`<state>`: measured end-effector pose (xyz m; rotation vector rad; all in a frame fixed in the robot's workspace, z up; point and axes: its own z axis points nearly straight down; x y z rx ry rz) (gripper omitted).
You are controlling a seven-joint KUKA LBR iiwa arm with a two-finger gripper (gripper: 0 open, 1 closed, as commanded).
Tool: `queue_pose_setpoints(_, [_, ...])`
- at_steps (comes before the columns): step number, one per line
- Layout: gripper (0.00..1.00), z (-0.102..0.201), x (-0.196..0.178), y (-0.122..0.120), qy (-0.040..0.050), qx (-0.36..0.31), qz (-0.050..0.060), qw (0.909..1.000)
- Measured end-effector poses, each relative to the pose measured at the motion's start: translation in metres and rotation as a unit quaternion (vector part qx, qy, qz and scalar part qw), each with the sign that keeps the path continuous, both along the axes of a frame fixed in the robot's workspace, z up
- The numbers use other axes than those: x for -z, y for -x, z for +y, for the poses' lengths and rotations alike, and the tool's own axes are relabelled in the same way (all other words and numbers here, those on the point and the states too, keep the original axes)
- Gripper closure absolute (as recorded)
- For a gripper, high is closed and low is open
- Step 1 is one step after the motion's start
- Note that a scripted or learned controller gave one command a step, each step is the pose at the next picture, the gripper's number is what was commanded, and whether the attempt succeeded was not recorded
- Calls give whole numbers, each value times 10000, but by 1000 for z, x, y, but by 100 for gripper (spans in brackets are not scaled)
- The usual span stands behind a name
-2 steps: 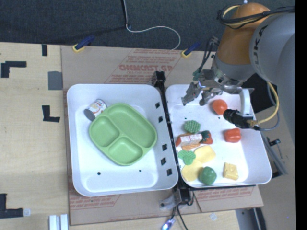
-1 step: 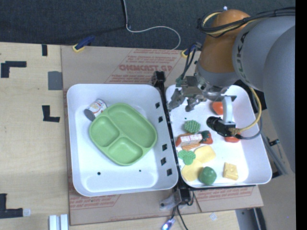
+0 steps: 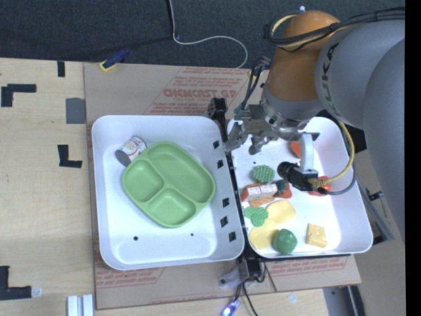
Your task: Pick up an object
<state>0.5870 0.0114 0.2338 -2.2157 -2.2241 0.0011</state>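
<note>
My gripper [image 3: 248, 138] hangs over the far left corner of the right bin [image 3: 342, 245], just above the bin floor, with nothing seen in it. Below it in that bin lie a green textured round piece [image 3: 263, 174], an orange-and-white packet [image 3: 260, 191], a green leafy piece [image 3: 255, 216], a yellow flat piece [image 3: 275, 214], a green ball [image 3: 285, 241] and a yellow cheese block [image 3: 316, 235]. A red-orange item [image 3: 297, 148] peeks out beside the wrist.
The left bin [image 3: 112, 242] holds a green divided plate [image 3: 169, 183] and a small tipped can [image 3: 131, 149] at its far left. The divider wall [image 3: 227, 196] between the bins runs close to the gripper. The big grey arm [image 3: 375, 78] covers the right bin's far right side.
</note>
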Motion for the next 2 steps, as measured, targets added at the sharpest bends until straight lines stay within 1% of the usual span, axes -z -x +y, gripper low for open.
queue_pose_setpoints(1, [100,-2,19,-2,11,14,10,10000])
queue_pose_setpoints(2, [100,-5,20,2,10,10,5,10000])
